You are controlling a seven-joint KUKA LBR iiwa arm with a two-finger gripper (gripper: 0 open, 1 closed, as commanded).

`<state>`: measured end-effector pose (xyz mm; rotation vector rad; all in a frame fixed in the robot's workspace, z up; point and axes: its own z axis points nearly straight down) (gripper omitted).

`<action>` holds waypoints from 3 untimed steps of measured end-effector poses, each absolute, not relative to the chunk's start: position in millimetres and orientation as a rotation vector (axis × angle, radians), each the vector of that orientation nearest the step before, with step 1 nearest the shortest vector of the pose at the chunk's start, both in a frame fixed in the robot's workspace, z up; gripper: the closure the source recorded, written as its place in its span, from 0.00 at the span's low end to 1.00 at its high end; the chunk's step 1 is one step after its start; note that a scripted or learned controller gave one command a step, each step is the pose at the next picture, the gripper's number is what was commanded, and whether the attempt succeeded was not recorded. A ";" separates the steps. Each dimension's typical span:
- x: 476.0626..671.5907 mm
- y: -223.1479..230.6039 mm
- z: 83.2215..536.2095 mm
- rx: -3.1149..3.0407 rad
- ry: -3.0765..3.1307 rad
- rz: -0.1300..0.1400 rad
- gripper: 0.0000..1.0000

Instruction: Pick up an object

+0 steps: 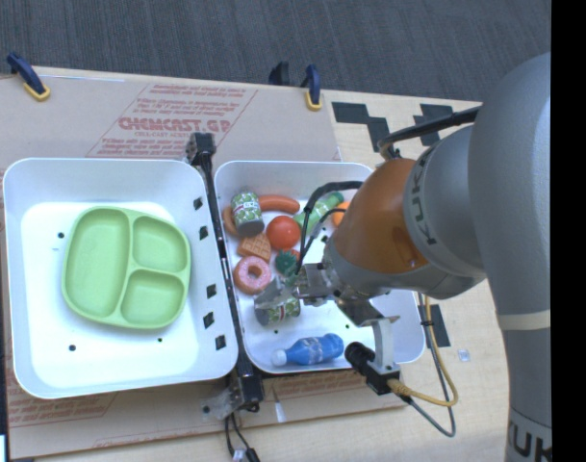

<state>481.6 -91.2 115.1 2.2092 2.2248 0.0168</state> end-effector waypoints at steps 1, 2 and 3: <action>484.4 -89.6 126.2 2.196 2.237 0.021 1.00; 485.5 -89.5 135.4 2.190 2.242 0.020 1.00; 486.5 -89.4 144.3 2.185 2.249 0.018 1.00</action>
